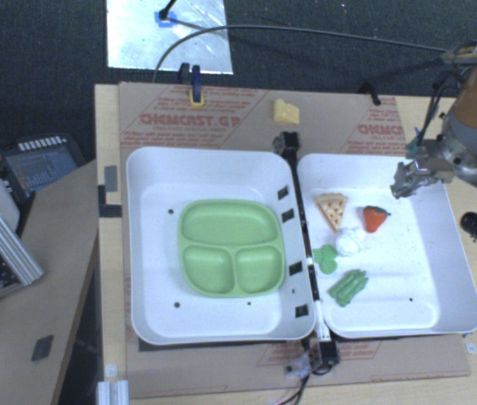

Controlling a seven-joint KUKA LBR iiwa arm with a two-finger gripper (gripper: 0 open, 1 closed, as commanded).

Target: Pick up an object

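Pincer above right bin — far edge, well apart from strawberry.

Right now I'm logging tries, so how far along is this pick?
Nothing looks picked yet. The gripper hangs over the right bin, up and right of the strawberry. The pizza slice and green pieces lie untouched. The descent and grasp remain.

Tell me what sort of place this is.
Likely a robotics lab test bench: an arm's hand hangs over a white bin of toy food, beside a green divided tray, with cables around.
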